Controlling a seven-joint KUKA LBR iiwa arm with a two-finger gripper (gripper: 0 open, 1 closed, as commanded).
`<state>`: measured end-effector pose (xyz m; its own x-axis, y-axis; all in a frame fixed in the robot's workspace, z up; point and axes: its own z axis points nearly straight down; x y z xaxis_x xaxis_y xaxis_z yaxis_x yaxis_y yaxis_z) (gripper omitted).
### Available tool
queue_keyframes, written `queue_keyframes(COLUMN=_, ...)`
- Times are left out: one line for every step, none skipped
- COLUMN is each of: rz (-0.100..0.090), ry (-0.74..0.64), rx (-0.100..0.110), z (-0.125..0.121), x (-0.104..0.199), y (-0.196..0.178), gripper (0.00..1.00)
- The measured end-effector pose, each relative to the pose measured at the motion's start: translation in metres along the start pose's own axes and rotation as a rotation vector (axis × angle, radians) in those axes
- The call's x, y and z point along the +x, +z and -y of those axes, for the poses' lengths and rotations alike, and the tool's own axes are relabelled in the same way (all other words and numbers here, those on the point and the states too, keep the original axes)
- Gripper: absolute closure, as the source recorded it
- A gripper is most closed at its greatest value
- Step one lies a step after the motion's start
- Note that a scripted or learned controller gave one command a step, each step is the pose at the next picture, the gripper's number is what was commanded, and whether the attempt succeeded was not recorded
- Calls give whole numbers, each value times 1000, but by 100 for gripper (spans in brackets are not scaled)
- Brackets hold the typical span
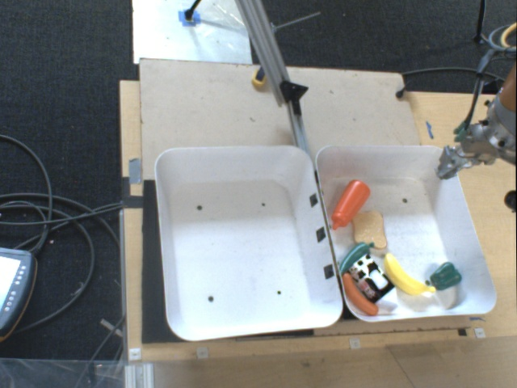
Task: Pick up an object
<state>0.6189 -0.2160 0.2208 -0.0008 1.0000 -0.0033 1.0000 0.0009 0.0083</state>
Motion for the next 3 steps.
queue_keyframes(rz=-1, ry=-2, rx=3, z=-1, x=-1, y=-25, gripper=100)
queue_keyframes(rz=-4, ry=-10, rx=4, z=-12, x=57, y=-34, gripper=100)
queue_keyframes(rz=-5, ry=-10, rx=6, z=-24, x=106, y=-21, gripper=100)
